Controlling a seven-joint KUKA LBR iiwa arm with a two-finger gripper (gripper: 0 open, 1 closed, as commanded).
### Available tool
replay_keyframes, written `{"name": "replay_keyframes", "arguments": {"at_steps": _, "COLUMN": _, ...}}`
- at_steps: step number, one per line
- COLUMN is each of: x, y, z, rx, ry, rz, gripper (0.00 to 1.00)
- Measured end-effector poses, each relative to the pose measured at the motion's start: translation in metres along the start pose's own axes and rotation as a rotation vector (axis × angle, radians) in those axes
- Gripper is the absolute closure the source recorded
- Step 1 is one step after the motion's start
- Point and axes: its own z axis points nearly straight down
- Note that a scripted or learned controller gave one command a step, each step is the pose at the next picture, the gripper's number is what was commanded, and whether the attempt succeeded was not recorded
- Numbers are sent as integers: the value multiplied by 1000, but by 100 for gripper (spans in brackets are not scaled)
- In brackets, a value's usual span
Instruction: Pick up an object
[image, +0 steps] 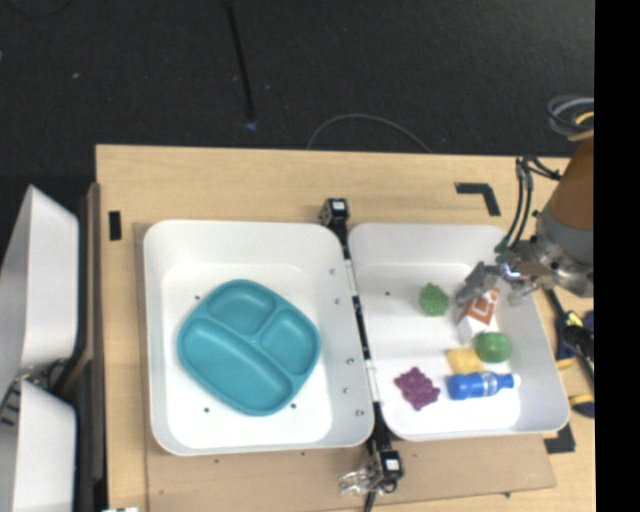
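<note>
My gripper (492, 284) hangs low over the right bin (400, 250), reaching in from the right below the arm's orange band. Directly under it, or touching it, is a small orange and white object (483, 310); whether it is held I cannot tell. Around it lie a green bumpy piece (432, 298), a green round piece (492, 347), a yellow piece (462, 359), a blue bottle (480, 385) and a purple grape bunch (417, 387).
The left bin (170, 250) holds a teal divided plate (249, 345). A clamp (335, 211) sits at the far end of the seam between the bins. Cables (522, 200) run along the arm at the right. A white box (40, 290) stands at the far left.
</note>
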Motion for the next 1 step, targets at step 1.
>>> {"name": "replay_keyframes", "arguments": {"at_steps": 1, "x": -4, "y": -9, "z": 49, "rx": 0, "ry": 0, "rz": 1, "gripper": 0}}
